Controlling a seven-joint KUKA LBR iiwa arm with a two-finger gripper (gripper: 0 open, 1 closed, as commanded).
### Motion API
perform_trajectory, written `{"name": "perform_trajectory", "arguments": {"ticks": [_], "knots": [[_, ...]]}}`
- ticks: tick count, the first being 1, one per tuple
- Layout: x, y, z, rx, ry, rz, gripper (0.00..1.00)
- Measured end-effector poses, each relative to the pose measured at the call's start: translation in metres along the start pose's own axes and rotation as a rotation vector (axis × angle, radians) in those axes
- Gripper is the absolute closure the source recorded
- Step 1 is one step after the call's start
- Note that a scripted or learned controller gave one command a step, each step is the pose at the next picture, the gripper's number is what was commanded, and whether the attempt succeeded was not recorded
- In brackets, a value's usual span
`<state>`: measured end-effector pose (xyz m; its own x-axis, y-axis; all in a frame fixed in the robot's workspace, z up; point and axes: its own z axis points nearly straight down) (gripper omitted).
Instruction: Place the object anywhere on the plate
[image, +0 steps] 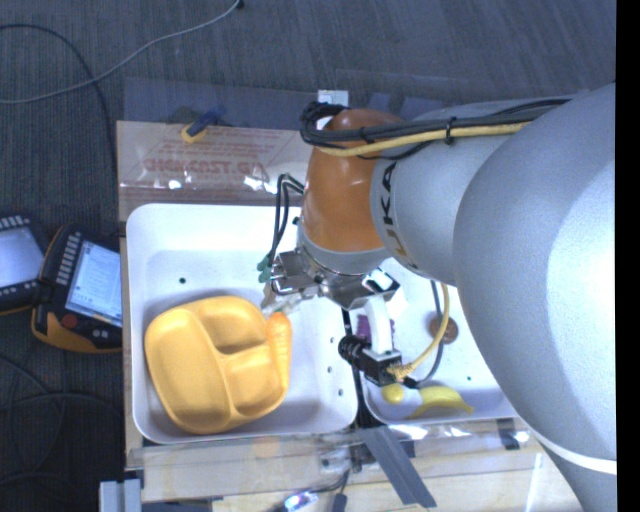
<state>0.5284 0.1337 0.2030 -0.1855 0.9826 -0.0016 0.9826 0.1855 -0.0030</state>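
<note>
Left bin (180, 265): smooth yellow sectioned plate (215, 362), an orange carrot (280, 338) touching its right rim. Claw (283, 292) just above the carrot; open or closed cannot be told. Right bin (480, 400): banana (440, 402), the arm (470, 220) hiding most of it.

Arm (480, 180) reaching in from right; tool (278, 290) pointing down-left.

Glossy yellow plastic plate (215, 362), smooth white plastic bins (190, 232), smooth grey arm (520, 210)
</note>
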Motion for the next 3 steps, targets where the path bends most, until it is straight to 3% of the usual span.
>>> {"name": "perform_trajectory", "arguments": {"ticks": [1, 2, 3], "knots": [[0.007, -0.010, 0.087, -0.031, 0.002, -0.198, 1.00], [0.057, -0.035, 0.046, -0.001, 0.000, -0.357, 1.00], [0.057, -0.035, 0.046, -0.001, 0.000, -0.356, 0.00]]}}
